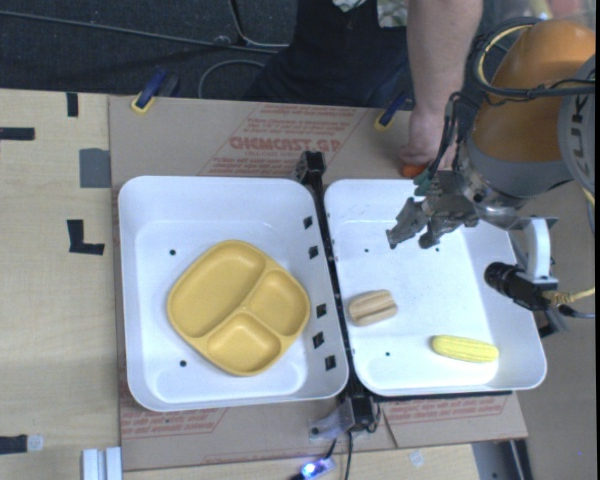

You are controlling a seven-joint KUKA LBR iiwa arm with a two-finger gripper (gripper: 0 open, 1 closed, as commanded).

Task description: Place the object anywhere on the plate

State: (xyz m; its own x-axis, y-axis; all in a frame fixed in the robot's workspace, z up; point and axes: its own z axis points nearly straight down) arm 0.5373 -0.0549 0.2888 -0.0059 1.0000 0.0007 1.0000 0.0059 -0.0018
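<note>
We judge the task barely begun: our gripper point(421, 230) hovers with fingers spread and empty over the right white bin point(500, 268), where the tan hot-dog bun point(372, 307) and yellow corn cob point(464, 349) lie, far from the yellow three-compartment plastic plate point(239, 307).

yellow divided plate point(238, 308) | left bin | hot-dog bun point(372, 308), corn cob point(464, 349) | right bin

A person's hand point(417, 154) is partly hidden behind the arm point(525, 98).
</note>
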